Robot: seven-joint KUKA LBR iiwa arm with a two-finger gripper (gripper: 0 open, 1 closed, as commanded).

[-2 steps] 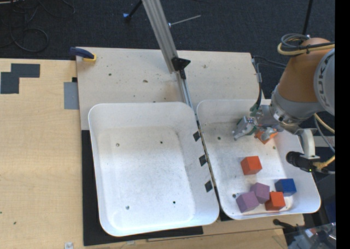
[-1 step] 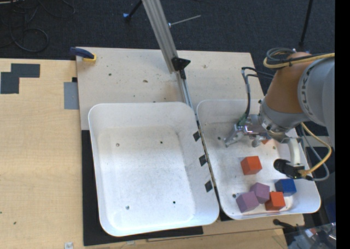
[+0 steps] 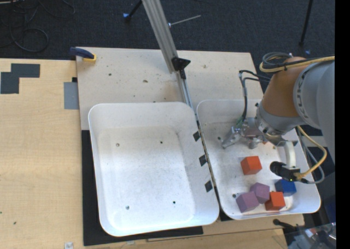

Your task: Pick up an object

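- nearest me, front corner of the right bin (image 3: 314, 201): a tight little cluster; 2 purple blocks (image 3: 252, 197) touching each other, an orange block (image 3: 275, 201) just beside them and a blue block (image 3: 285, 186) right behind that one
- a bit further back, a lone red-orange cube (image 3: 251, 164) sits apart from the cluster with bare bin floor on every side; that's my pick for the grab
- handling guess: these look like small foam or light wooden blocks; light, stiff enough, matte so not slippery, nothing fragile; I'd take the cube across 2 opposite flat faces, straight down from above; the cluster ones are jammed together so fingers would struggle to slip between
- just behind the cube, the gripper (image 3: 239, 137) hovers low over the bin with the grey arm (image 3: 298, 97) coming in from the right; honestly I can't tell how far open the fingers are, too small and cluttered; I see nothing held in it
- left bin (image 3: 98, 133): white floor with a few dark specks
- far end: a slanted aluminium bar (image 3: 161, 26) over the bench, cables on the dark floor beyond
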